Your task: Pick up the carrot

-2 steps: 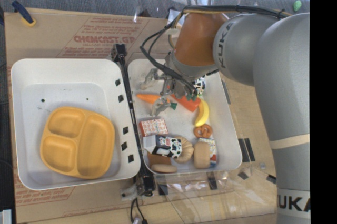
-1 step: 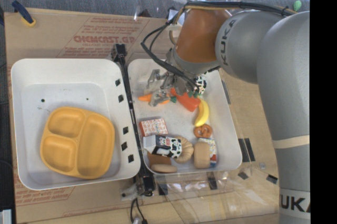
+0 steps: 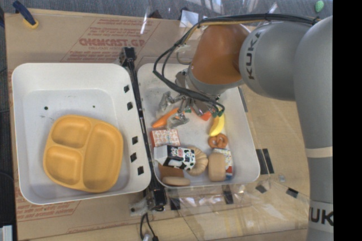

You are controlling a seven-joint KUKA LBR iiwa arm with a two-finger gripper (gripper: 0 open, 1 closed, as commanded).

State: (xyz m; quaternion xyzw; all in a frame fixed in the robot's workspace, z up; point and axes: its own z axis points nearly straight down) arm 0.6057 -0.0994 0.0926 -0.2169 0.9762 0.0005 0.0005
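Croissant (image 3: pixel 198 161), banana (image 3: pixel 217 124) crowd carrot (image 3: pixel 164 118) w/ gripper (image 3: pixel 180 111).

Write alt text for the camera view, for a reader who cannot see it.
A grey robot arm with an orange band reaches from the right, its gripper low over the carrot in the right white bin. That bin also holds a banana, small boxes and other toy food. The left bin holds a yellow divided tray.

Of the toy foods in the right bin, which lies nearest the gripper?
The carrot, orange and slanted, lying right at the gripper. The banana is further right; the cartons and breads sit lower in the right bin.
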